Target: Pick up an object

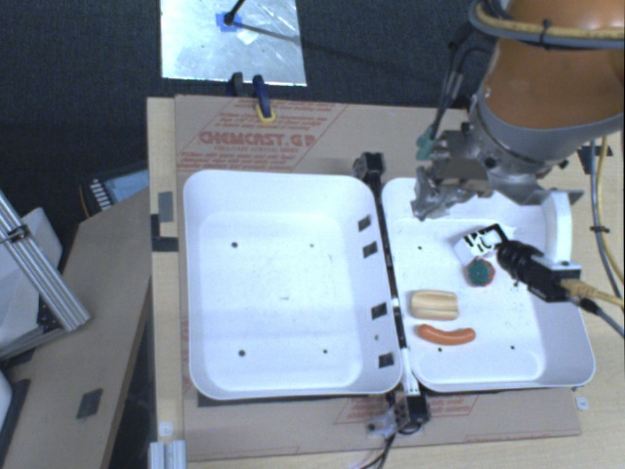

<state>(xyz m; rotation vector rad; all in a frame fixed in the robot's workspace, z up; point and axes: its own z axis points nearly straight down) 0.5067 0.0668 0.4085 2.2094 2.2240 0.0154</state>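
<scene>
Your gripper (431, 201) hangs over the right bin (508, 364), back-left corner; can't tell its state, nothing seen held. Pick not done yet. Bun (434, 305), sausage (446, 335) & small green toy (479, 273) lie in that bin; left bin (210, 360) alongside.

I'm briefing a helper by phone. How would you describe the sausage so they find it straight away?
Look in the right bin, the one of the two white bins under the arm. Near its front edge lies the sausage, thin and reddish orange. Just behind it is a bun, which is paler and fatter.
</scene>
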